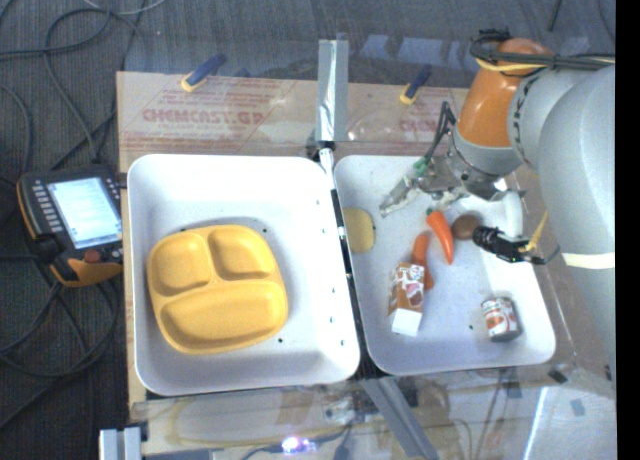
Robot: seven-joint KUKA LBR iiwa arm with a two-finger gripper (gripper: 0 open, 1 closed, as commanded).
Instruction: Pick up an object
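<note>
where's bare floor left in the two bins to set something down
Left bin: a bare strip along its far wall, behind the yellow divided plate. Right bin: a bare near strip between the small carton and the can. Crowded: the right bin's far half, with the gripper, carrot and brown ball.

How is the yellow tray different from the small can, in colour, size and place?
The yellow tray is plain yellow; the small can has a dark, reddish label with a pale top. The tray is far larger and has three compartments; the can is small and round. The tray lies in the left bin; the can is in the right bin, near its lower right corner. Neither touches another object.
</note>
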